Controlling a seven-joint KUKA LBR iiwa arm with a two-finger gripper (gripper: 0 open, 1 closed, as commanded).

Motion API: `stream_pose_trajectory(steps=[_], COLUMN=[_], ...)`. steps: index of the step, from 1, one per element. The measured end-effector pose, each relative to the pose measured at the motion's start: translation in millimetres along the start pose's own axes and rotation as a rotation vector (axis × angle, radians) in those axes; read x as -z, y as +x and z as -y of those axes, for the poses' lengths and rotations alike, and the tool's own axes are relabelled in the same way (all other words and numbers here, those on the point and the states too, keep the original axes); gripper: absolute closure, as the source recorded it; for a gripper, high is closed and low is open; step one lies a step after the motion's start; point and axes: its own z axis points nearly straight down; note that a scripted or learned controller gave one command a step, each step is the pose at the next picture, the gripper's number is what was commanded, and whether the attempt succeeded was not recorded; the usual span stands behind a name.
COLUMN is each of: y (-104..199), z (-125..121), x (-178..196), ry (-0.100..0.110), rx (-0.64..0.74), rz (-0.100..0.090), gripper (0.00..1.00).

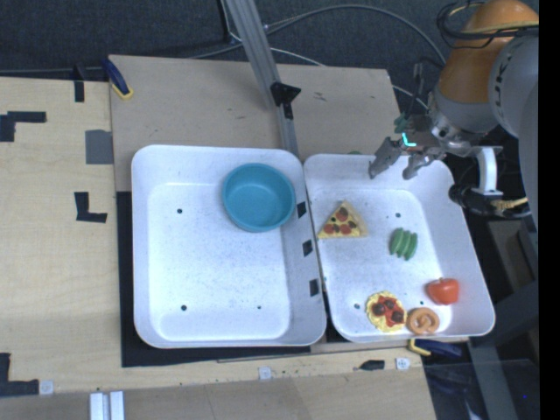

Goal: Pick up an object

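- Camera view, looking down at a slant on the surface point(219, 86): two shallow white bins side by side.
- Left bin point(166, 261): holds one blue bowl point(257, 197), upright, near the back right corner.
- Right bin point(464, 261): holds five small toy food pieces, all loose on the bin floor.
- Pizza slice point(342, 222): near the left wall, middle of the bin.
- Green vegetable piece point(403, 243): just right of the pizza slice, apart from it.
- Red piece, perhaps a tomato or pepper point(444, 290): by the right wall, toward the front.
- Small round pizza point(385, 311): front of the bin, just beside a ring-shaped pastry point(423, 321).
- Pincer point(398, 164): fingers spread, nothing between them, poised over the back edge of the right bin, well apart from every piece.
- Progress, as judged: nothing lifted yet. Left to do: choose a piece, descend, close on it, raise it. The pizza slice and green piece lie nearest.
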Motion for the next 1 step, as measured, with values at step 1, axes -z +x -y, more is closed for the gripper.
stream_pose_trajectory(steps=[1], y=[0.0], z=[0.1], x=[-0.1], ry=[0.000], rx=[0.000], rz=[0.000], gripper=[0.00])
